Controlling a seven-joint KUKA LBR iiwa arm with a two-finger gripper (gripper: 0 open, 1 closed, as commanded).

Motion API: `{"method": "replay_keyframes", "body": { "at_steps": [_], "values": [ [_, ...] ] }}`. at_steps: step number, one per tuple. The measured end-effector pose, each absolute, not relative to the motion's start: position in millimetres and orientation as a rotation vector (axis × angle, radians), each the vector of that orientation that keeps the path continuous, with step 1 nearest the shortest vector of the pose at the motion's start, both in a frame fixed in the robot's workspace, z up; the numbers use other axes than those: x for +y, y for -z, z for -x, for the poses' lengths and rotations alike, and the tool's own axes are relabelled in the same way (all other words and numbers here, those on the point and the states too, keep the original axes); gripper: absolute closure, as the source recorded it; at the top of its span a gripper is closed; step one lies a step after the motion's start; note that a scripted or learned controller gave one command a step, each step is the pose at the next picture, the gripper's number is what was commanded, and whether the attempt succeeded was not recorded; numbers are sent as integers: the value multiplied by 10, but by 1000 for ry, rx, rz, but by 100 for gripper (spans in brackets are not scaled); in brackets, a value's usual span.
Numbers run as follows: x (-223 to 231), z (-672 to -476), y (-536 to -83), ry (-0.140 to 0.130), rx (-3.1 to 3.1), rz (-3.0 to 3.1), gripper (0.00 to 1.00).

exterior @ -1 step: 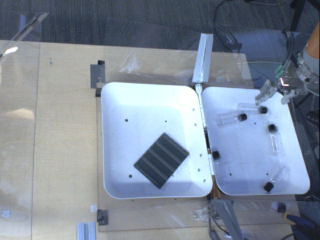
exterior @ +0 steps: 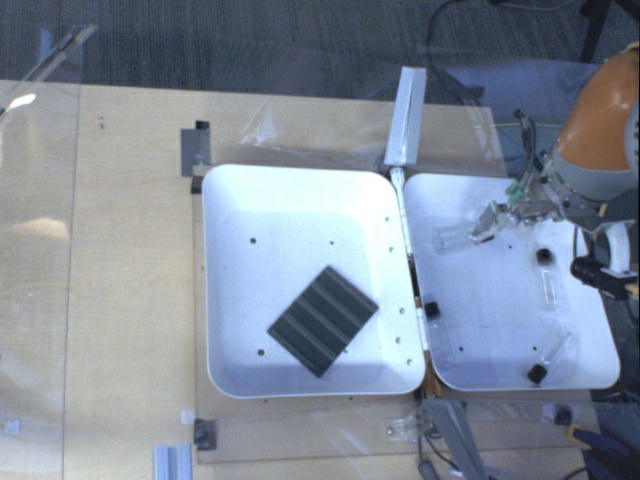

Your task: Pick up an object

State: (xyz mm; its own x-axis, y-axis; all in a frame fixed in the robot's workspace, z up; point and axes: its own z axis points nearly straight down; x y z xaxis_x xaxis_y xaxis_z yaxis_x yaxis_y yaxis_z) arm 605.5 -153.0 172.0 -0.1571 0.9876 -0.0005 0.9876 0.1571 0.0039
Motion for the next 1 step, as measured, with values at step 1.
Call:
{"method": "replay_keyframes", "body": {
  "at_steps": [1],
  "values": [
    [-2052, -6603, -882, -7, 2390, -2026, 0]
  ]
}}
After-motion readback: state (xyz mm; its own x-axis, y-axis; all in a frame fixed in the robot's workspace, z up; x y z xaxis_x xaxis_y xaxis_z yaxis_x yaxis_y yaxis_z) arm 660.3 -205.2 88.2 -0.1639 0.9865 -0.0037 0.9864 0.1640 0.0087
